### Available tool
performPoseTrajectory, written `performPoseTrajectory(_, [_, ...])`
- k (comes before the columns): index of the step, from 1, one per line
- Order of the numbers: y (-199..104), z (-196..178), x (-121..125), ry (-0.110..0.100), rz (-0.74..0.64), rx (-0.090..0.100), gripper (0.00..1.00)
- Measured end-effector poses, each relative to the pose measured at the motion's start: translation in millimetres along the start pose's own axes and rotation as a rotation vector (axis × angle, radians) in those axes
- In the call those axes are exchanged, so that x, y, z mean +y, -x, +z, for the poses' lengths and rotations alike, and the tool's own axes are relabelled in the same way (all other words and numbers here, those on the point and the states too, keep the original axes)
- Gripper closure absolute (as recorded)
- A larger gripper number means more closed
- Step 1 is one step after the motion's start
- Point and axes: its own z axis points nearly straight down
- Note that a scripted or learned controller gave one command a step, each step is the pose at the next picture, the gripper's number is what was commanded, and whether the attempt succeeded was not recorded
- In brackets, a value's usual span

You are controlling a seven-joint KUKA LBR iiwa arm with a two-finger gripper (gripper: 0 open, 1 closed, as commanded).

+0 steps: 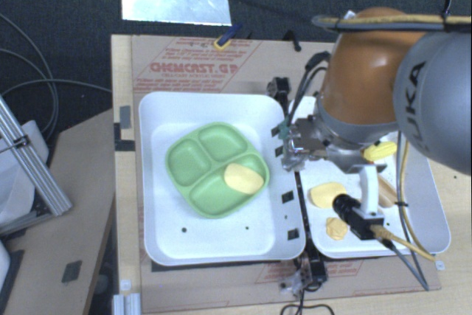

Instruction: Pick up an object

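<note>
The bench (88, 181) is light wood, and a brown cardboard sheet (193, 64) with red lettering lies flat on it. On the cardboard sit two shallow white bins side by side, nearly touching: the left bin (158, 232) and the right bin (431, 221). Small black clips (289, 197) stand along the gap between them.

The green plate (214, 170) crowds the left bin's (158, 151) middle; bare floor rings it, widest along the near edge.
</note>
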Motion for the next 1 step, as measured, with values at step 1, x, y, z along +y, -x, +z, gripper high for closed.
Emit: performPoseTrajectory(1, [-31.4,5.7,-1.0,-0.002,-0.009,0.002,1.0])
